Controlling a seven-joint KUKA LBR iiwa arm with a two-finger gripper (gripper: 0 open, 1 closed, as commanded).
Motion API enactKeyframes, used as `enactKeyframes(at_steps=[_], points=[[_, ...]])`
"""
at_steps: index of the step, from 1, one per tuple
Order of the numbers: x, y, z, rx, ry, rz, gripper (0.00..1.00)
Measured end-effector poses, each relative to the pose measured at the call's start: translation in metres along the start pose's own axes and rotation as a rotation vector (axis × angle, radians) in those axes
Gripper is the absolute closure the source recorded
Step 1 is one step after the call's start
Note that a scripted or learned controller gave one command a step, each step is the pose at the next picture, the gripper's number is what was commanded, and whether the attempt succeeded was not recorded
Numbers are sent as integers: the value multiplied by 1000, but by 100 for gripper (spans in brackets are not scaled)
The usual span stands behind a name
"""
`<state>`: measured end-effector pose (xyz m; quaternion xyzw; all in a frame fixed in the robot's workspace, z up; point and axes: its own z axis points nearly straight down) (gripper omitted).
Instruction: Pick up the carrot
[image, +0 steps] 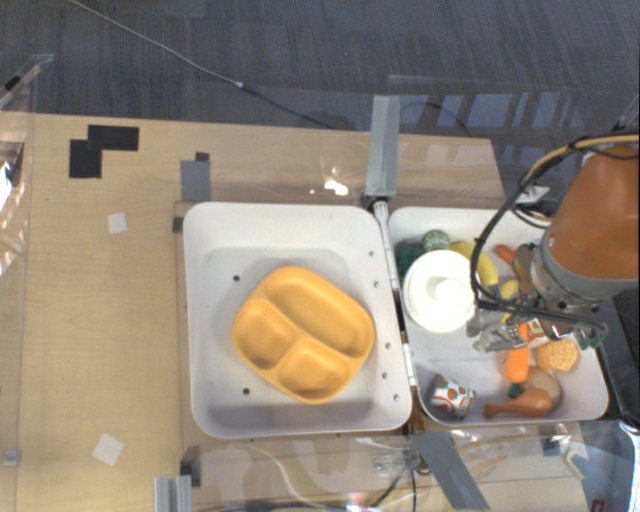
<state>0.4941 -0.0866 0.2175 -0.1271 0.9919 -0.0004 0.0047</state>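
Note:
The carrot (516, 364) is a short orange piece with a green end, lying in the right bin (590, 405) near its front right. My gripper (522, 332) hangs directly over the carrot's upper end, on the grey arm with the orange band (598, 220) that reaches in from the right. The gripper's metal parts cover the top of the carrot. Whether it is touching the carrot I cannot tell.
Crowded around the carrot are a round tan cracker (558, 355), a brown drumstick (525, 401), a small patterned can (452, 397), a white bowl (440, 290), a banana (487, 266) and green items (432, 242). The left bin (200, 400) holds a yellow divided plate (303, 332).

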Motion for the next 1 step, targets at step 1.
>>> enactKeyframes(at_steps=[1], points=[[-14,-62,-274,8,-10,35,100]])
